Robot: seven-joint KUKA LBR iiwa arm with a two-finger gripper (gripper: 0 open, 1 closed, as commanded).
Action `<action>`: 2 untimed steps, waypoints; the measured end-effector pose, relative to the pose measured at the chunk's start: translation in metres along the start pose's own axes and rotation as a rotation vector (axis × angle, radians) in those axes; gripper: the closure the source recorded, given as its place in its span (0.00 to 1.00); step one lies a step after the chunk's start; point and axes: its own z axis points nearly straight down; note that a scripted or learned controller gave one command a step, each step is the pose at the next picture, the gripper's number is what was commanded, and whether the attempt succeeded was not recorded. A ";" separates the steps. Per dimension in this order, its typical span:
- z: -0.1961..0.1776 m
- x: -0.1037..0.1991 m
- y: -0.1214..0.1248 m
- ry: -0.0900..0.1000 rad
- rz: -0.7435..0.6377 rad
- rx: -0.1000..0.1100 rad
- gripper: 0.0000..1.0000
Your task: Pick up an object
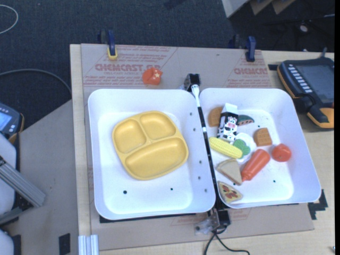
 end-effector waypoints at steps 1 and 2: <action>0.000 0.030 0.019 0.001 -0.001 0.000 1.00; 0.000 -0.066 0.014 -0.004 0.012 0.000 1.00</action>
